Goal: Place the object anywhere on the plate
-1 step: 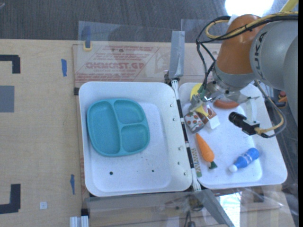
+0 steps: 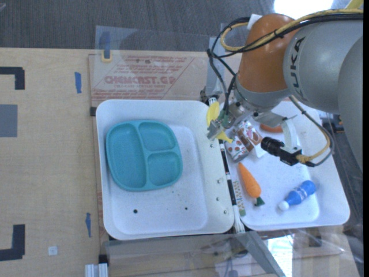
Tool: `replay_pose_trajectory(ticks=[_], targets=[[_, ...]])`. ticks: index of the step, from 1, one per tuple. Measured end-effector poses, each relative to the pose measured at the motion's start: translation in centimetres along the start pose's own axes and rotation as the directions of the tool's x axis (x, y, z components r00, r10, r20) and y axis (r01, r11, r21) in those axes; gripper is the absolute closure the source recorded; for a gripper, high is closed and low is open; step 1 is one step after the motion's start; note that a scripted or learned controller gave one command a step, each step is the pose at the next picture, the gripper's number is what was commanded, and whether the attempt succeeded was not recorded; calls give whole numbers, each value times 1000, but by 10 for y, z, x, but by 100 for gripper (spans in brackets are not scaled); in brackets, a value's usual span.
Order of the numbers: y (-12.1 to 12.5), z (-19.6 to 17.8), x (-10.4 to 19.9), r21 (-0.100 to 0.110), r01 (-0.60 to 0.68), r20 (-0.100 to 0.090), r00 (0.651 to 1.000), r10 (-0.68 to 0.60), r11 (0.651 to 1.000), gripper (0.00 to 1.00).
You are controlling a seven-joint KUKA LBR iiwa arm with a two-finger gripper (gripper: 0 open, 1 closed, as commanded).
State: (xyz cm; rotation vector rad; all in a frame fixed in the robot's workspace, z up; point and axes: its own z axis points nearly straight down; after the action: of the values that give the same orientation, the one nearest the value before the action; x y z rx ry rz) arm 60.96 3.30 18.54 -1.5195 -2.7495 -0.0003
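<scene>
Looming over the right bin [image 2: 337, 209], the arm [image 2: 311, 51] hides its gripper [image 2: 230, 123]; its state cannot be told. Below it lie a patterned packet [image 2: 241, 142], a carrot [image 2: 249, 181] and a bottle [image 2: 298, 194]. Which object is meant is unclear; a poor grasp could drop it short of the blue plate [image 2: 144, 154], well left.
</scene>
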Motion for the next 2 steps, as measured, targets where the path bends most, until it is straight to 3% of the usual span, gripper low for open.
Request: replay_pose_trajectory(ticks=[1,2], targets=[[6,1,63,1,7,0,1000,-7,1000,100],[51,4,124,-3,104,2,995,-104,995,100]])
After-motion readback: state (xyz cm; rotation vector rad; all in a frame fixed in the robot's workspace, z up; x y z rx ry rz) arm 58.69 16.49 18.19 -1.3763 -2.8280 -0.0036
